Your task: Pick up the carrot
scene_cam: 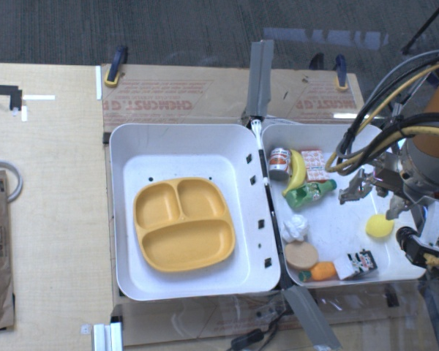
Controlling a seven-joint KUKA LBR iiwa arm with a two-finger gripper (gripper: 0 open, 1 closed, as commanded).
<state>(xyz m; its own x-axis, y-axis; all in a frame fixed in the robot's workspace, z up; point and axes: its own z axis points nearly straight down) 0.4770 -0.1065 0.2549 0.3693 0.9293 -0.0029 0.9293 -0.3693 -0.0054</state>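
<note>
The gripper [373, 189] hangs over the right bin [335, 131], its fingers tangled among cables and hard to make out, so whether they are spread or closed cannot be told; nothing shows between them. Just below it lies a yellow lemon [379, 227]. The carrot [323, 271] sits at the bin's near edge, partly tucked beside a tan disc [301, 255]. The left bin [124, 196] holds a yellow divided plate [183, 224].
</note>
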